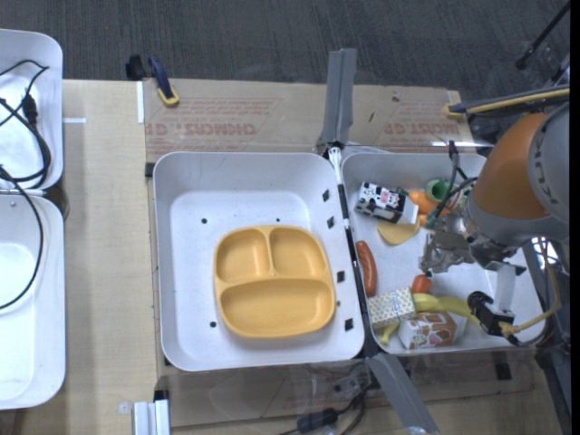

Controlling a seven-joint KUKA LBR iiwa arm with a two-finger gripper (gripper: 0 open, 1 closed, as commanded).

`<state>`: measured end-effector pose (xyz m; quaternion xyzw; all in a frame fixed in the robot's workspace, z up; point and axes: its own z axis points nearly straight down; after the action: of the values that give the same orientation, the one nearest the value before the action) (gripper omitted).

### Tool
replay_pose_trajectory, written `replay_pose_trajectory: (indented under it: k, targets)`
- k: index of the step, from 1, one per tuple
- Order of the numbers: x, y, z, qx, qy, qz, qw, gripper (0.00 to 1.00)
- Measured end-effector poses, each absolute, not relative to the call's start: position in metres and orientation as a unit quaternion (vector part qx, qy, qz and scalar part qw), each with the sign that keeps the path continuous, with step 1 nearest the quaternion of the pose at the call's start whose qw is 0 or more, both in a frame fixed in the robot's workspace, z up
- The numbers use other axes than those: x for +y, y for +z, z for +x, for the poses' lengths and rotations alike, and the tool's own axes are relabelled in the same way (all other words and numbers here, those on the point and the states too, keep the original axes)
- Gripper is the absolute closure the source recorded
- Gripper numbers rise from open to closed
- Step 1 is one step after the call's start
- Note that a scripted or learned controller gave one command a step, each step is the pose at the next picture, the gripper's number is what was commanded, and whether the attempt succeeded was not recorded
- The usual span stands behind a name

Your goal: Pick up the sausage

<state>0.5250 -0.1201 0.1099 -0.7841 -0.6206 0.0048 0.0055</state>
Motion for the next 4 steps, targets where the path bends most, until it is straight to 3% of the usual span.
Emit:
replay_pose_trajectory:
  k: [1, 2, 3, 4]
  targets:
    - [-0.13, 0.089, 0.492, -0.632, 0.0019, -0.775, 0.002, 1.0]
    - [-0.184, 0.162, 0.496, -0.631, 0.0018, -0.776, 0.001, 1.0]
    - [-0.184, 0.162, 0.496, -0.631, 0.0017, -0.776, 0.001, 0.0]
    - [-0.117, 0.092, 0.478, -0.643, 0.0029, -0.766, -0.009, 0.0]
